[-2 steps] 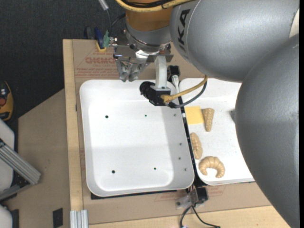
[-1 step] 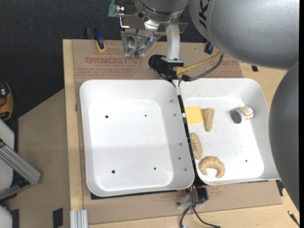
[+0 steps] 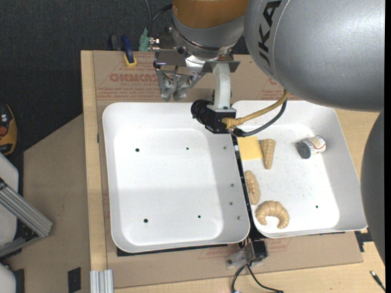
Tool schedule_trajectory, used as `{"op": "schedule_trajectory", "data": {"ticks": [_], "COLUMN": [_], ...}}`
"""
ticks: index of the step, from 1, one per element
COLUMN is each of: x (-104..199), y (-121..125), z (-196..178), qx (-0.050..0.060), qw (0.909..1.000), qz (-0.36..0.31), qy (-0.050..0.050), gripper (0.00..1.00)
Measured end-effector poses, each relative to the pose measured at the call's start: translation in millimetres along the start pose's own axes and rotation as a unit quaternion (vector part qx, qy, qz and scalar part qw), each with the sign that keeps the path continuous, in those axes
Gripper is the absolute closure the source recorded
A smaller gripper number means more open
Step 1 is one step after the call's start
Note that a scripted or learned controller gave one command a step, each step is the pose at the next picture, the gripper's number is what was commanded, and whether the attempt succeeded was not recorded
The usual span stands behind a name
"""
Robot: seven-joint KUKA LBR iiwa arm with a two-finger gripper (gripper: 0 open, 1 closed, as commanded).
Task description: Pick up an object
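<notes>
Nothing grabbed yet. Gripper (image 3: 175, 85) hangs above the bins, can't tell its state. Croissant (image 3: 272, 214) and 4 other items wait in the right bin (image 3: 333, 182).

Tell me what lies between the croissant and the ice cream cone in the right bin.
In the camera view, a small oblong pastry lies between the croissant and the cone, by the bin's left wall.

Arm above two white bins on the worktop (image 3: 91, 163)

The claw (image 3: 174, 90) hangs past the left bin's (image 3: 165, 182) far rim. The right bin (image 3: 327, 182) holds a croissant (image 3: 273, 213), cone (image 3: 267, 152), yellow square (image 3: 248, 148), small roll (image 3: 252, 187) and can (image 3: 310, 146).
</notes>
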State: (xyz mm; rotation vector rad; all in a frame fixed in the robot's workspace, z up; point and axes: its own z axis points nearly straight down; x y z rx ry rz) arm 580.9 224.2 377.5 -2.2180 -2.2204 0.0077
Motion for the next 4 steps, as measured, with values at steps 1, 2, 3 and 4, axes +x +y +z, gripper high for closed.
{"op": "schedule_trajectory", "data": {"ticks": [1,2,3,4], "x": [0.1,0.2,0.8,0.3], "y": [-40.9,-72.6,-100.9,-101.9], "z": [21.8,33.7,1.9,-114.3], "qx": [0.0,0.0,-0.004,-0.01], "qw": [1.0,1.0,1.0,0.9999], "qz": [0.0,0.0,-0.001,-0.001], "qy": [0.0,0.0,0.002,0.004], "gripper": [1.0,1.0,1.0,1.0]}}
